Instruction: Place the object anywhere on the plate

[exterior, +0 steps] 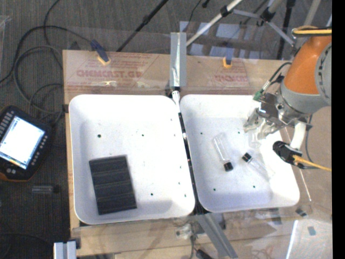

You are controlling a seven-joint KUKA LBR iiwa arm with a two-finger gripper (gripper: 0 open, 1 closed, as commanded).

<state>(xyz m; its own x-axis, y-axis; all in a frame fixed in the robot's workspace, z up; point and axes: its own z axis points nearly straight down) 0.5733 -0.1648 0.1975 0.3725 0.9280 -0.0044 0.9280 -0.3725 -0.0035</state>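
Black ridged plate [112, 184] lies in left bin [81, 144]; two clear black-capped tubes [222, 151] in right bin [215, 196]; gripper [262, 124] state unclear.

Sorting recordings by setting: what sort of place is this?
Most likely a robotics lab test bench. Two white bins sit side by side on a board, an arm reaches in, a handheld control tablet lies on the carpet, and cables and stand legs run around.

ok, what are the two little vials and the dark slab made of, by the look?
Vials: clear plastic or glass, can't tell which; the white bin shows through them, and each has a small black cap. Slab: dark, matte, ribbed in bands across it, probably rubber or moulded plastic; no shine on it.
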